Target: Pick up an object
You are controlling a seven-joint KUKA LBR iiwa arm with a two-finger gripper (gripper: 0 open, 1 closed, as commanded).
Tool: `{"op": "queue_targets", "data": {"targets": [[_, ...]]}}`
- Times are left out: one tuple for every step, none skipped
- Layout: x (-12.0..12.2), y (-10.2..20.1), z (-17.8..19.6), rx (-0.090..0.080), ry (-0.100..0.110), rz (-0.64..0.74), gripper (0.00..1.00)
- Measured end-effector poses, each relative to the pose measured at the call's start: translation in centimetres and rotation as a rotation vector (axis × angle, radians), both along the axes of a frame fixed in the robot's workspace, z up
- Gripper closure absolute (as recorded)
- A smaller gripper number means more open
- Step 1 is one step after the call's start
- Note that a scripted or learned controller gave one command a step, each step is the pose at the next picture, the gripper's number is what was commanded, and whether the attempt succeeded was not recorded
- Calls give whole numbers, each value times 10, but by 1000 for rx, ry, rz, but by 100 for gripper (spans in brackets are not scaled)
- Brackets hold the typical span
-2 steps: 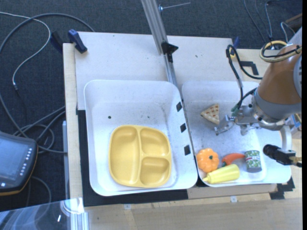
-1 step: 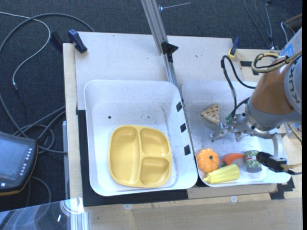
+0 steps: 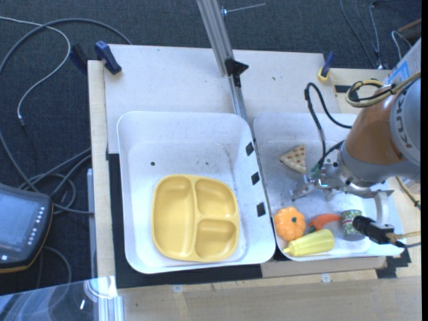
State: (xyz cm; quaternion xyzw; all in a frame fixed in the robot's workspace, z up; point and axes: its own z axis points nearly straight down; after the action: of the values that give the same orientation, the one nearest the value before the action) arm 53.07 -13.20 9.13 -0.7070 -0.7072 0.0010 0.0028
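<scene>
In the right bin (image 3: 267, 129), a tan pizza-like wedge (image 3: 293, 159) lies near the middle. An orange pumpkin (image 3: 289, 223), a yellow corn cob (image 3: 311, 243), a red carrot-like piece (image 3: 326, 219) and a small green-topped can (image 3: 350, 221) crowd the front edge. My gripper (image 3: 305, 185) reaches in from the right and hangs low between the wedge and the pumpkin. Its two silver fingers (image 3: 298, 192) are spread open with nothing between them. The grey and orange arm (image 3: 374, 142) covers the bin's right part.
The left bin (image 3: 134, 139) holds a yellow divided plate (image 3: 195, 217). A metal pole (image 3: 212, 19) slants up from the seam between the bins. Black cable (image 3: 314, 116) loops over the right bin's back. A blue clamp (image 3: 107, 55) sits at the bench's far left corner.
</scene>
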Motion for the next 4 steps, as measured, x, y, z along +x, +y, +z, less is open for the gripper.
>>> {"op": "queue_targets", "data": {"targets": [[1, 0, 12, 0, -5, 1, 100], [10, 5, 73, -4, -13, 2, 100], [13, 16, 123, -3, -13, 3, 100], [14, 16, 166, -4, -12, 2, 100]]}}
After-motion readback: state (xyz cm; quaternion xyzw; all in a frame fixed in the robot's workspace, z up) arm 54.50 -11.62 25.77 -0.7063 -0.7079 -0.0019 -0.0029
